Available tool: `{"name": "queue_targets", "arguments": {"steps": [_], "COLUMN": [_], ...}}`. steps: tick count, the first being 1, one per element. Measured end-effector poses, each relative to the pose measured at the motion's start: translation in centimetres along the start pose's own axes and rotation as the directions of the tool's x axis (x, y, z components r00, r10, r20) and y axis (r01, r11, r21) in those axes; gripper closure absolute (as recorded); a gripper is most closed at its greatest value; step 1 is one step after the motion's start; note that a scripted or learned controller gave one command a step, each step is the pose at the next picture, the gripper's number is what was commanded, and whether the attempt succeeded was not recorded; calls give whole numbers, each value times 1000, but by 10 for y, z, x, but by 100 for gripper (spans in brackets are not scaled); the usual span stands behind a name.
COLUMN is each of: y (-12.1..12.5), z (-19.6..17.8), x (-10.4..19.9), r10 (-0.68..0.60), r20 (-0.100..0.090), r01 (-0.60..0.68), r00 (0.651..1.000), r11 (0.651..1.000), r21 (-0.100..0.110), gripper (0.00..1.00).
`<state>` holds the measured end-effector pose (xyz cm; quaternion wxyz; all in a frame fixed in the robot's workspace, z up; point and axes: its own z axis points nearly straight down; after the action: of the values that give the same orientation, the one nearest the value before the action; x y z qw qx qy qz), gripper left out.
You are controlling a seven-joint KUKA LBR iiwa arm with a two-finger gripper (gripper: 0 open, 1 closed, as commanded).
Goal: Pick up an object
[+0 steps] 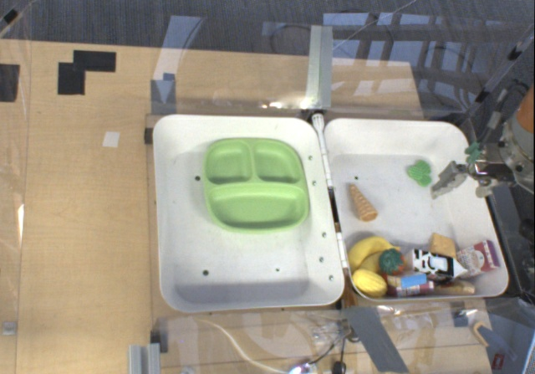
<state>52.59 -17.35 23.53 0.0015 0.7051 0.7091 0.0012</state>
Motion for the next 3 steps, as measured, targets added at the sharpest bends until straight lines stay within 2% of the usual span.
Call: {"name": "queue_targets", "arguments": {"steps": [1,2,3], "y": [43,18,53], "z": [71,22,75], "x": [43,-26,60], "r10": [-55,-255,-296], "r20": [0,3,0], "r01": [55,255,296], "r00": [998,967,955], "r11": [998,967,955], "r21": [0,-3,-1], "gripper": [0,0,0]}}
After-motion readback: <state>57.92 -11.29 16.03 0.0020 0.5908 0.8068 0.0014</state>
